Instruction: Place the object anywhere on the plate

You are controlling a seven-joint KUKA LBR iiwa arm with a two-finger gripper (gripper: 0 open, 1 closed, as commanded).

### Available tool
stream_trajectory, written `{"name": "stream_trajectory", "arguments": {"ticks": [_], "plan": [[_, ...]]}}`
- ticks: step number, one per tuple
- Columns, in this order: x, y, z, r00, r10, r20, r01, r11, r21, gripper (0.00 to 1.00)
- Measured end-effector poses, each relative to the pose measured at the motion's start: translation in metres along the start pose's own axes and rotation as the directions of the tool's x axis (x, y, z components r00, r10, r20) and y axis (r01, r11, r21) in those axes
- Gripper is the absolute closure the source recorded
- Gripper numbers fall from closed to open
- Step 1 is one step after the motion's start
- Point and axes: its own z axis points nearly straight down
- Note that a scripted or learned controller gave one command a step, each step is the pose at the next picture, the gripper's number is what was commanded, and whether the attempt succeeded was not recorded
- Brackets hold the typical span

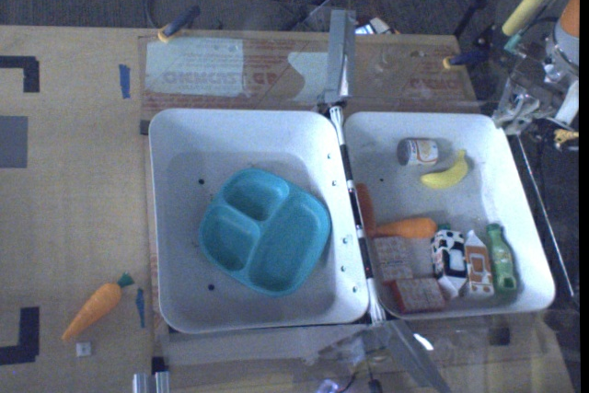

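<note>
Plate [265, 231], teal with three compartments, lies in the left bin [175, 143], with nothing on it yet. My pick candidates sit in the right bin [529, 225]: I'd take the banana [445, 174], lying clear of its neighbours near the can [419, 151]. The arm [552, 60] waits at the right edge; whether its fingers are open or closed I cannot tell. I'd descend straight over the banana's middle.
</note>
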Motion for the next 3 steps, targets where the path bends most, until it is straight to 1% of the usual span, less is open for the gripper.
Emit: {"name": "stream_trajectory", "arguments": {"ticks": [1,2,3], "plan": [[0.026,-0.071,0.057,0.926,-0.377,-0.002,0.377,0.926,-0.002,1.0],[0.058,-0.122,0.067,0.87,-0.492,-0.001,0.492,0.87,-0.003,1.0],[0.097,-0.221,0.006,0.762,-0.648,-0.001,0.648,0.762,-0.002,1.0]]}}
